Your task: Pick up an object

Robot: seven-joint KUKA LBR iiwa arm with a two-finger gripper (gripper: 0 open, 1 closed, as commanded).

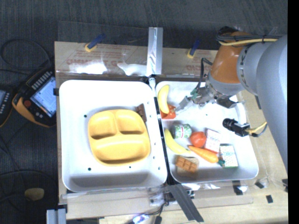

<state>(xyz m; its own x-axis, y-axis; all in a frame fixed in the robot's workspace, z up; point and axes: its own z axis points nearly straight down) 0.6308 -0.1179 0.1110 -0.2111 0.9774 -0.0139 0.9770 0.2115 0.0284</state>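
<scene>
"What do you look like?"

"My arm point(268, 69) is smooth, rounded grey, with an orange band point(225, 64) above the wrist."

"Any cables?"

"Yellow and black ones loop at my band's twelve o'clock."

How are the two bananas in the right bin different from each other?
The upper banana stands along the bin's left wall near the top, and its lower end meets a red item. The lower banana lies slanted toward the middle, next to the carrot. Both are yellow, curved and in the right bin.

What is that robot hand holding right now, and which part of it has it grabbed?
It cannot be told. The gripper sits low in the right bin, its tip by the red piece beside the banana.
</scene>
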